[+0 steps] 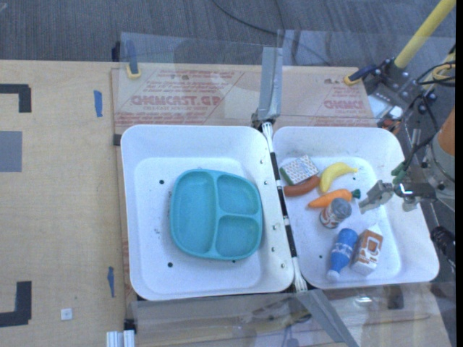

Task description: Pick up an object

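Likely light, stiff and slick, the carrot (329, 199) suits a mid-body pinch; end effector (374, 196) nearby, grip state unclear.

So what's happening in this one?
A robot arm reaches in from the right, its gripper over the right bin, close to a small can and a carrot. Nothing is visibly held. That bin also holds a banana, sausage, blue bottle and carton. The left bin has a teal divided plate.
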`<state>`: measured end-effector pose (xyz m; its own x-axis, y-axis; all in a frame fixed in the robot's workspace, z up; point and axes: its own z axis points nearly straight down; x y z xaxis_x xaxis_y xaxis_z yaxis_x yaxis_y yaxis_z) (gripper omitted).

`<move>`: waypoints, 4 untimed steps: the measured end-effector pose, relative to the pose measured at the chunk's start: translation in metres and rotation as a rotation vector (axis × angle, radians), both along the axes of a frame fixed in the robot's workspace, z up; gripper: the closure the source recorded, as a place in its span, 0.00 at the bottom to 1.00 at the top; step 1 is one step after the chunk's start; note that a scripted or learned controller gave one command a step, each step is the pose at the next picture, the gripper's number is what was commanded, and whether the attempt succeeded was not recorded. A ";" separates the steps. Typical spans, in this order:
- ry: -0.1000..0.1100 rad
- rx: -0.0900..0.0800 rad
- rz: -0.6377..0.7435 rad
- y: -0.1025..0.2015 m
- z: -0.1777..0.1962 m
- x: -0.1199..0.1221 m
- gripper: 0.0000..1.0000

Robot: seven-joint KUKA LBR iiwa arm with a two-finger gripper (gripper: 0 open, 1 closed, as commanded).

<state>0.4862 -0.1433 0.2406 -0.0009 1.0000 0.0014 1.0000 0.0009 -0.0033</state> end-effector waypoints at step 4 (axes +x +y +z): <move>-0.010 -0.005 -0.012 -0.058 -0.154 0.137 0.00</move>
